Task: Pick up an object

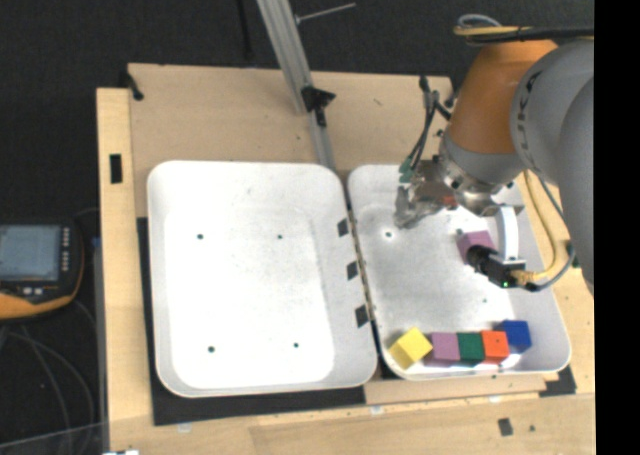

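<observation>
The right bin (430,283) holds several small blocks along its near edge: a yellow block (410,348), a purple block (443,348), a green block (470,347), an orange block (495,345) and a blue block (516,334). A mauve block (476,241) lies further back by the right wall, partly behind the arm's cabling. My gripper (409,208) hangs over the far left part of the right bin, well away from the row of blocks. Nothing shows between its fingers.
The left bin (250,273) sits beside the right one, with black clips on the shared rim. A slanted metal pole (290,48) rises behind the bins. A handheld controller (35,263) lies off the bench at left. The arm's orange band (495,93) looms at the right.
</observation>
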Tool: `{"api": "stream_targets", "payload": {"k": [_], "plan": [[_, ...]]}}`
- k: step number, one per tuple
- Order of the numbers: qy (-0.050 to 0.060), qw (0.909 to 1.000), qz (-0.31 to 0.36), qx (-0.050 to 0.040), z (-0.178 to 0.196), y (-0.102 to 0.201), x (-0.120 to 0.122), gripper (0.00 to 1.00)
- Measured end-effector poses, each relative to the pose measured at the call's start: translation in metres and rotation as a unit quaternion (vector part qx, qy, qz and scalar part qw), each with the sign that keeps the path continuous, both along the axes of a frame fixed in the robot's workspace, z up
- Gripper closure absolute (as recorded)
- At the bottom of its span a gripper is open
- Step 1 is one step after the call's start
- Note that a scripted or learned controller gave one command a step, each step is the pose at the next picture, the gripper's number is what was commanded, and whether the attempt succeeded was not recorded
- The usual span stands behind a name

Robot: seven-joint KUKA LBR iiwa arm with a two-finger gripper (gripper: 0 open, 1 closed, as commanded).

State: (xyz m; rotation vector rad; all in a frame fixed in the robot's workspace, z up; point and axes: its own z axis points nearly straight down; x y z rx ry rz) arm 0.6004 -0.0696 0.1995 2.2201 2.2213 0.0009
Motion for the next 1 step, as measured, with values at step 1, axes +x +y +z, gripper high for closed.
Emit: {"api": "stream_targets", "payload": {"k": [1], "plan": [[0.000,1.0000,0.004,0.0015,-0.0030,0.0825,0.0079,1.00]]}}
